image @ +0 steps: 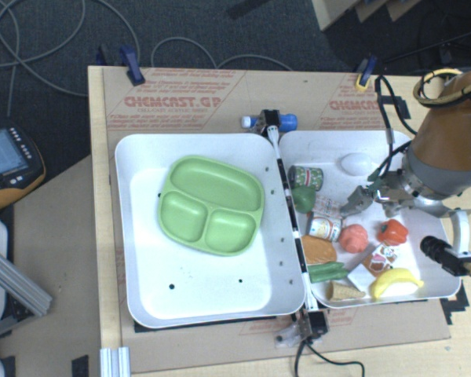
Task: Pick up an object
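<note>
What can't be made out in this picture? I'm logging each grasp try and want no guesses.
- gripper, camera view: too small and blurred to tell its finger state or whether it holds anything.
- right bin: its right side is hidden by the arm.
- small jar: label too small to read.

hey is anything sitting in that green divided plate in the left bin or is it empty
Empty. The green divided plate lies flat in the left bin, and all three compartments show bare green. The toy food is in the right bin.
</note>
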{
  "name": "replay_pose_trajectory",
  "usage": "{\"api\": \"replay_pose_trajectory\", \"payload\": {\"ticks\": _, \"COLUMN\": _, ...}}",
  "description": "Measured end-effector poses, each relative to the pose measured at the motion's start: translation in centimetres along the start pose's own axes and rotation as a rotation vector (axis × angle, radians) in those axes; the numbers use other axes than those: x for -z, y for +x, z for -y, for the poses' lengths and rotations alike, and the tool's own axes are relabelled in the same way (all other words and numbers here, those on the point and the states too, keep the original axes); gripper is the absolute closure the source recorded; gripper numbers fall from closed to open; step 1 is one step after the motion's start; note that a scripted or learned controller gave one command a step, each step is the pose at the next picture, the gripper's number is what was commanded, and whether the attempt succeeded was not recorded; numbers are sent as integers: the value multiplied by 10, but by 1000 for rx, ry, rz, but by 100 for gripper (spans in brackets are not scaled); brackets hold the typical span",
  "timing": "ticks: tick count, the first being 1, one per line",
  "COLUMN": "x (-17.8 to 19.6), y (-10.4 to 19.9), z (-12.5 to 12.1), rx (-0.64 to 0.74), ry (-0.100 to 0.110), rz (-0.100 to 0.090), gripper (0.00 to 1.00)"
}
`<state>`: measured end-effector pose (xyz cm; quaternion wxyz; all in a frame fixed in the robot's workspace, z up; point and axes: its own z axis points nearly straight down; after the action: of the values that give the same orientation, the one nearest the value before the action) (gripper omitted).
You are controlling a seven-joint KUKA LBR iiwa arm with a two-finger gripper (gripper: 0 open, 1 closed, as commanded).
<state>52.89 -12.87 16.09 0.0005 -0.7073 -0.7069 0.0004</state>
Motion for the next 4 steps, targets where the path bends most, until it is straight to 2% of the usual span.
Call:
{"api": "replay_pose_trajectory", "payload": {"ticks": 1, "x": -77, "y": 15, "z": 3, "rx": 0, "ry": 0, "rz": 0, "gripper": 0}}
{"api": "replay_pose_trajectory", "payload": {"ticks": 2, "x": -66, "y": 15, "z": 1, "rx": 0, "ry": -5, "rz": 1, "gripper": 100}}
{"api": "replay_pose_trajectory", "payload": {"ticks": 3, "x": -64, "y": 9, "z": 1, "rx": -5, "ry": -10, "rz": 12, "gripper": 0}}
{"api": "replay_pose_trajectory", "payload": {"ticks": 4, "x": -74, "y": 5, "z": 31, "rx": -7, "ry": -13, "rz": 14, "gripper": 0}}
